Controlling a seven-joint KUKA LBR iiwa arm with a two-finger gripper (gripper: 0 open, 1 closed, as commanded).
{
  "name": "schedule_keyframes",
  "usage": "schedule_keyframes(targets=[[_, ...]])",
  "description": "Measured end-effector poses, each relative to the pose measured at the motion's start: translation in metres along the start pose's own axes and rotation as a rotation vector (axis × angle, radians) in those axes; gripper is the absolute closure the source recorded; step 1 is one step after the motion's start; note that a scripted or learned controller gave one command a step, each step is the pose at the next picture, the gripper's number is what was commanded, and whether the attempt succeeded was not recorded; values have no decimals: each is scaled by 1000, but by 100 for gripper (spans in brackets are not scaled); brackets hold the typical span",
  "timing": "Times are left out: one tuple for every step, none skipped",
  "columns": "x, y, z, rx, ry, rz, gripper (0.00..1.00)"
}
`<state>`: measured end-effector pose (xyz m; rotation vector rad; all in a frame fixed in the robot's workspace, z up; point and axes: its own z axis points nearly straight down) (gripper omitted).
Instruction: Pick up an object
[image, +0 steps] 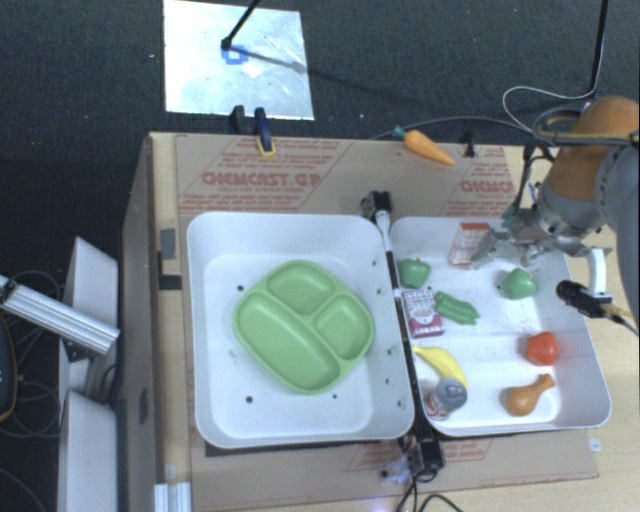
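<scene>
Nothing has been lifted yet, as far as the view shows: every object lies on the floor of the right bin (600, 400), and the picking is all still to do. The left bin (200, 300) carries a green divided plate (304, 324) near its middle.

In the right bin, a small orange-and-white packet (467, 243) lies near the far edge. A green pepper (413, 271) sits by the bin's left wall, with a pink carton (423, 312) just in front of it and a long green vegetable (458, 308) beside that. A round green fruit (518, 284) lies toward the right side, a red tomato (541, 348) closer to the front right, a banana (443, 362) and a small can (447, 396) near the front left corner, and a brown drumstick (528, 394) along the front edge. A carrot (429, 147) lies outside the bins, on the worktop (300, 170) near its far edge.

The arm (590, 170) reaches in from the right, bent down over the far right part of the right bin. The pincer (510, 243) is low there, between the packet and the green fruit, just above the fruit. Its metal parts look splayed, but I cannot tell whether it is spread or pressed together; nothing is visibly pinched. Judging by position, the green fruit or the packet is the likely target.
</scene>
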<state>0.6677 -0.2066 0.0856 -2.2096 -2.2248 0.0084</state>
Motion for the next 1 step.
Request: schedule_keyframes(targets=[[0,0,0,0,0,0,0]])
